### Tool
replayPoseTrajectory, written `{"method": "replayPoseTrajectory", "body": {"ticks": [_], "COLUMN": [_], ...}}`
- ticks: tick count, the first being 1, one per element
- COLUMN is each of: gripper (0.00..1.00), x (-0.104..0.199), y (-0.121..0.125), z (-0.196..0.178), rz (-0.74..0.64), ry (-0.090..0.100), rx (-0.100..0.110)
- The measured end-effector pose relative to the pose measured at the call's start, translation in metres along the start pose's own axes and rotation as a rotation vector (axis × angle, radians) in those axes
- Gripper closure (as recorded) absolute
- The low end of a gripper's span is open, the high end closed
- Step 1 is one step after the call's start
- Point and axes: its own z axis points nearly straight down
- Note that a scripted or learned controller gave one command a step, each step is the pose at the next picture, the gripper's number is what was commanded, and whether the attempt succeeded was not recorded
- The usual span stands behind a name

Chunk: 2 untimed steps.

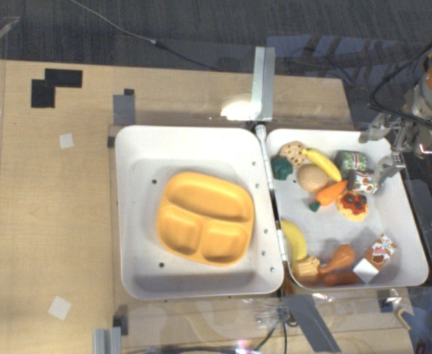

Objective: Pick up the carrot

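near edge, right bin (415, 271): drumstick (339, 257), small carton (378, 252), a second banana (295, 240) by the divider; all well below the jaws, apart from the target.
left bin (135, 198): yellow divided tray (203, 217), far across from the jaws, not involved.
carrot (331, 192): orange, green stub at its lower-left end, lying at a slant mid right bin, down and left of the jaws, not between them.
crowding: carrot touches or nearly touches a tan round item (312, 177) on its upper left; pizza-like disc (353, 205) just to its right; banana (324, 164) just above.
jaws (390, 152): at the upper right rim of the right bin, up and right of the carrot, nothing visibly held; released or clenched, cannot tell, too small and blurred.
green can (351, 161): lies between jaws and carrot.
stage, my read: approach not yet made; carrot untouched.
risk: a straight path may knock the can; on closing, a finger may land on the disc or tan item and catch the wrong thing, or the slanted carrot may roll out.
bench (54, 220): plain wood.
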Motion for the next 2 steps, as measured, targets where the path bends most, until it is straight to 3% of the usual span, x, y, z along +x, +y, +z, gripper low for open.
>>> {"method": "replayPoseTrajectory", "body": {"ticks": [1, 2], "gripper": [0.0, 0.0], "x": [0.006, 0.046], "y": [0.061, 0.077], "z": [0.135, 0.139], "rz": [0.319, 0.446], "ry": [-0.017, -0.035], "rx": [-0.002, -0.003]}}
